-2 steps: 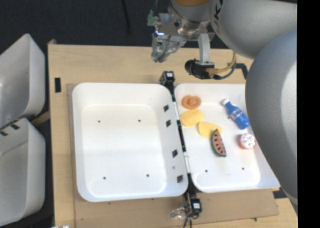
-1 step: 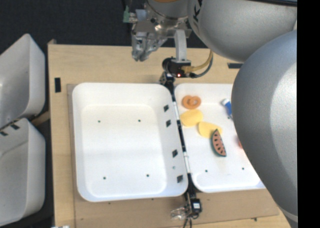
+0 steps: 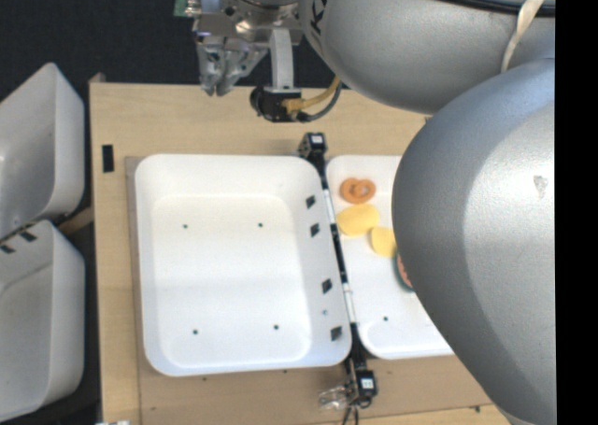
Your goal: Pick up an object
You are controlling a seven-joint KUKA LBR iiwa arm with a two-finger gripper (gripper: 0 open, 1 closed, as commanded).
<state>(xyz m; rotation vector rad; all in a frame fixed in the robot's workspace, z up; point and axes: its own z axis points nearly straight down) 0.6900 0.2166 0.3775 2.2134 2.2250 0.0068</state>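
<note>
My gripper [image 3: 220,75] hangs high over the bench's far edge, above and behind the left bin [image 3: 159,227], with nothing between its fingers that I can see. In the right bin [image 3: 392,344] lie an orange ring-shaped piece [image 3: 357,191], a pale yellow piece [image 3: 358,219] and a second yellow piece [image 3: 382,241]. A dark reddish object [image 3: 403,273] peeks out at the edge of the arm. The arm's big grey body hides most of the right bin.
A black divider rail [image 3: 332,255] with clips runs between the two bins. White containers [image 3: 37,227] stand off the bench at the left. The tan bench top [image 3: 112,255] frames the bins.
</note>
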